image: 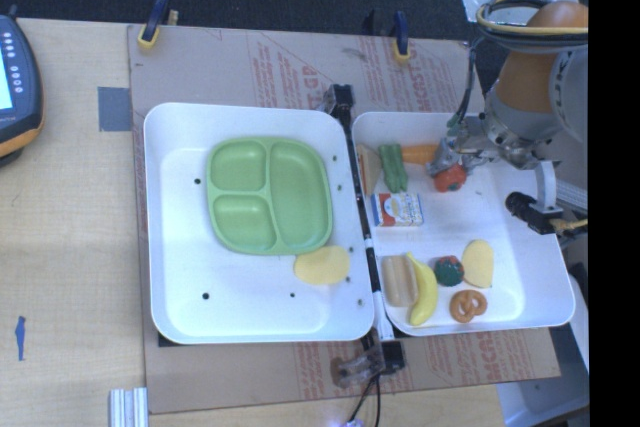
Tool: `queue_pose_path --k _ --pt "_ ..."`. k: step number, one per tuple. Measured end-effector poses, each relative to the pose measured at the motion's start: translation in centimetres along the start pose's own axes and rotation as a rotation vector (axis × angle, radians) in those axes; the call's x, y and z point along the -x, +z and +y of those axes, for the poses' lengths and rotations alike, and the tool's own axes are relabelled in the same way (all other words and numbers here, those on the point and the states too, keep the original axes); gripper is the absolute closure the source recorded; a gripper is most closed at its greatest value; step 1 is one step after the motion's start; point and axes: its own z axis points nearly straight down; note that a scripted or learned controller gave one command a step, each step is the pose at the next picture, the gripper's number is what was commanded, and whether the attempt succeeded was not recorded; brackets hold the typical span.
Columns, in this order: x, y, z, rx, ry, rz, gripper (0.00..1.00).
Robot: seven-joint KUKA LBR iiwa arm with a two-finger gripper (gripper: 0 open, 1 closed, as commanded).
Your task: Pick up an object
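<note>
We saw the tabletop [80, 215] carrying two white bins, the left bin [170, 315] toward its middle and the right bin [540, 310] toward its right edge. In the left bin lay a green divided plate [270, 195] with a yellow piece [322, 266] just beside it, nearer the front edge. The arm [535, 85] reached over the right bin's far right corner. That bin held a green vegetable [391, 167], a small carton [399, 209], a banana [423, 293], a yellow fruit [479, 263] and a pretzel [467, 305]. The pincer [458, 155] hung right over a red object [450, 178], apparently touching it; whether it was spread or pinching, we could not tell. We judged the grasp step was in hand. The next move called for a firm close on the red object, then a straight lift clear of the bin wall.
</note>
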Motion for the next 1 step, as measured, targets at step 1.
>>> queue_pose_path --k 1 --pt "-7.76 -9.62 2.18 0.013 -0.003 0.003 1.00"
